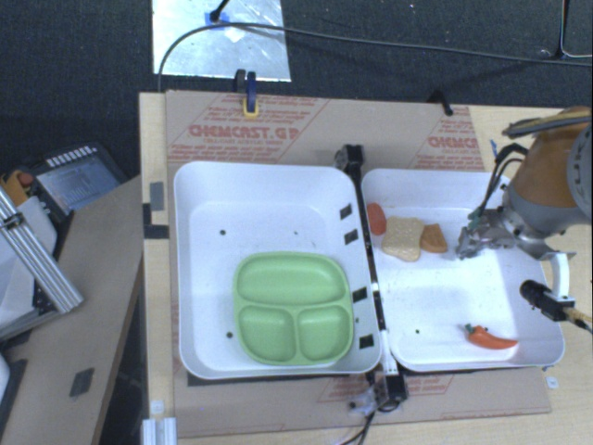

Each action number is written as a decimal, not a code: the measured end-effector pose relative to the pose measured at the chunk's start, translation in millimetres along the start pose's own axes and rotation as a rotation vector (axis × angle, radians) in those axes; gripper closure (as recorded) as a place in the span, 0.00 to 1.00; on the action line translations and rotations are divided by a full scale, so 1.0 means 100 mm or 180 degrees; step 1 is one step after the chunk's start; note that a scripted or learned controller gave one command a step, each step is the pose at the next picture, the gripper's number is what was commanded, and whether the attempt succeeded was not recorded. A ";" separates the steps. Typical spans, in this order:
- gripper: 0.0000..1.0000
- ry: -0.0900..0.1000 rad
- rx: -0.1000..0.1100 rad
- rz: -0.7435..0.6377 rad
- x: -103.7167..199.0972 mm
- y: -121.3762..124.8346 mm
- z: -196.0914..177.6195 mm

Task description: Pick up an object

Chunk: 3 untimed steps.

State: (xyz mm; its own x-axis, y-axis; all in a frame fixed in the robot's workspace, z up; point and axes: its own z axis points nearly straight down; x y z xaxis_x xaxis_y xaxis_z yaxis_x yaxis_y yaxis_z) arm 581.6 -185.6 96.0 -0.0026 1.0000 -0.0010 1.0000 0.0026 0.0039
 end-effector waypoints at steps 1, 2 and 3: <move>1.00 -0.0001 -0.0004 -0.0005 0.01 0.05 -0.44; 1.00 -0.0001 -0.0005 -0.0008 0.04 0.06 -0.88; 1.00 0.0000 0.0000 -0.0009 0.09 0.06 -1.32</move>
